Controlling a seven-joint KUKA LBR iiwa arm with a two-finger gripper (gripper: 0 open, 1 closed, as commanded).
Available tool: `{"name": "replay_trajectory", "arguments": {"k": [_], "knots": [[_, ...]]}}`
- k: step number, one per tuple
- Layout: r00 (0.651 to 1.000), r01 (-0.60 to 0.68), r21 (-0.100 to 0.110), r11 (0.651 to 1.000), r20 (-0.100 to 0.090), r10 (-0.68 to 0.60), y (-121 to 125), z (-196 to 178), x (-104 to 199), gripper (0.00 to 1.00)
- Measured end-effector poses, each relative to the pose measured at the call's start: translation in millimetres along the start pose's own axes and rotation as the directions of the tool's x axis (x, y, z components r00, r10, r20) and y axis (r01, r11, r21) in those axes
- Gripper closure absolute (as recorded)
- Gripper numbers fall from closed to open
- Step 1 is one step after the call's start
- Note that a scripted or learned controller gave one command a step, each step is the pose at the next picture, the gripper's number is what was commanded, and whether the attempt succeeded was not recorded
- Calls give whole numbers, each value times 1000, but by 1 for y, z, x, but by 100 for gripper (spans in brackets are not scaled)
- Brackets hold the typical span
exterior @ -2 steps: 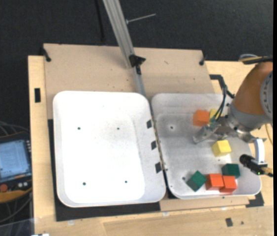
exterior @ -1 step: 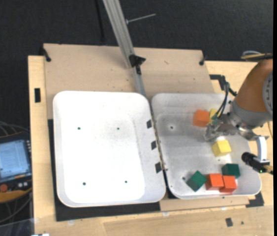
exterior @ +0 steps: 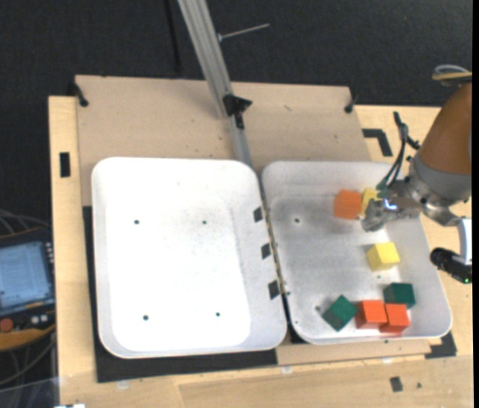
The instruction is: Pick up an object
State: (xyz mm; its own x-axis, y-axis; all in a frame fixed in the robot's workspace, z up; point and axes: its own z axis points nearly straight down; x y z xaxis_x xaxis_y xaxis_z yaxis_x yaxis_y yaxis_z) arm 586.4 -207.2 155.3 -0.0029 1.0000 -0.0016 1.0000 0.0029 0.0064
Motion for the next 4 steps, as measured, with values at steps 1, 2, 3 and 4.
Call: {"name": "replay_trajectory", "arguments": {"k": [1, 2, 3, 4], "knots": [[1000, 1, -2, 1000, 1, -1, 7, -63, 3, 100], [1000, 2, 0, 1000, 0, -2, 9, -102, 2, 100], [1000, 5, 2, 1000, -1, -5, 19, -111, 53, 100], [1000, 2, 5, 1000, -1, -2, 24, -102, 97, 100]]}}
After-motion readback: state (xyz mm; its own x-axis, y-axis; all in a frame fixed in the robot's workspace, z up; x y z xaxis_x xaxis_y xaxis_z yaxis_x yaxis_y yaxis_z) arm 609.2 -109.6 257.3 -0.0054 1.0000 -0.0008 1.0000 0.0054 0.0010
